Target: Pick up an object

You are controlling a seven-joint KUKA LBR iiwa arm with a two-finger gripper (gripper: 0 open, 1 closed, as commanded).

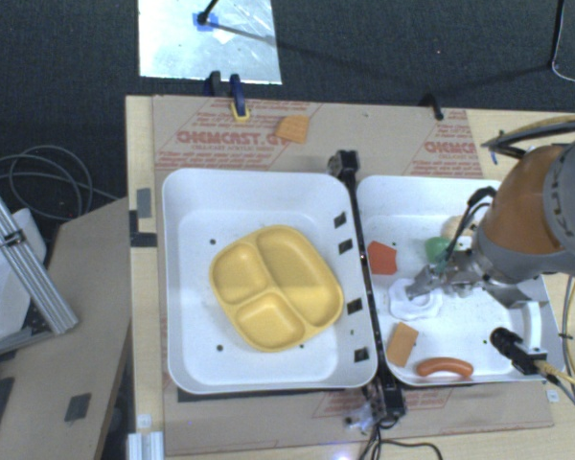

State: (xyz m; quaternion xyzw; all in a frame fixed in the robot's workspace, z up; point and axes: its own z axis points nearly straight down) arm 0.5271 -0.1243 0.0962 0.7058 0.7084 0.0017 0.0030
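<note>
Left to right on your table: cardboard printed "CHEMCAST" lies under the bins. The left bin holds a yellow three-compartment plate. In the right bin you have a red block, a tan block, a sausage-shaped piece, a green piece and a white piece. Your gripper sits over that white piece; you cannot tell whether its jaws are open or closed.
</note>
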